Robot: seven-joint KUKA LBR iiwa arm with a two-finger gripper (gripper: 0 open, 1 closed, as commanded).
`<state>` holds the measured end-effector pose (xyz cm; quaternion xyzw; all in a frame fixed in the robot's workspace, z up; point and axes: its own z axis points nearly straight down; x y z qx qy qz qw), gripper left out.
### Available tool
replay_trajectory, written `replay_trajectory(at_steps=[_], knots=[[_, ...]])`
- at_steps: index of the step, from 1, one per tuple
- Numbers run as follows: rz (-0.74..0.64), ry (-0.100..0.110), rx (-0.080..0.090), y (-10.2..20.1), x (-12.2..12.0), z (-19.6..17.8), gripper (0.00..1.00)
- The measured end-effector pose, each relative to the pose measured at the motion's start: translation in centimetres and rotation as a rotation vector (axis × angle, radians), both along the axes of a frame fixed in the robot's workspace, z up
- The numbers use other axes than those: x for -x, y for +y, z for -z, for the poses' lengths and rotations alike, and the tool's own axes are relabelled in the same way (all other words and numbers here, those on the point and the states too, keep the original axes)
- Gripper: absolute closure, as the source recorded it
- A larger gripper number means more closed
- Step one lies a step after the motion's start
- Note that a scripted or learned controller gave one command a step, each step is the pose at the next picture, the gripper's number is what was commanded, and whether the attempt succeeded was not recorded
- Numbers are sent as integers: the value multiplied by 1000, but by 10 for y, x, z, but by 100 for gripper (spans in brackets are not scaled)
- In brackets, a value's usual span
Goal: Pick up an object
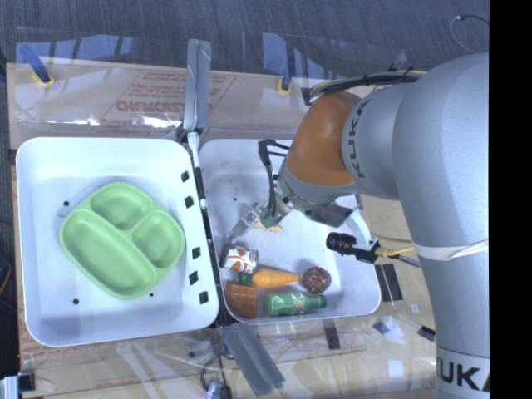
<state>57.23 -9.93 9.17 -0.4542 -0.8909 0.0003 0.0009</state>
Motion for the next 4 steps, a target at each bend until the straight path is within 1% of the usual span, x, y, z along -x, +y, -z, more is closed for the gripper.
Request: replay_trajectory(at_steps=[1, 2, 3, 4], knots=[[316, -3, 1, 0, -58, -1, 0], [125, 1, 0, -1, 11, 0, 0], [212, -1, 1, -13, -40, -1, 0], [161, 1, 0, -7, 2, 0, 0]])
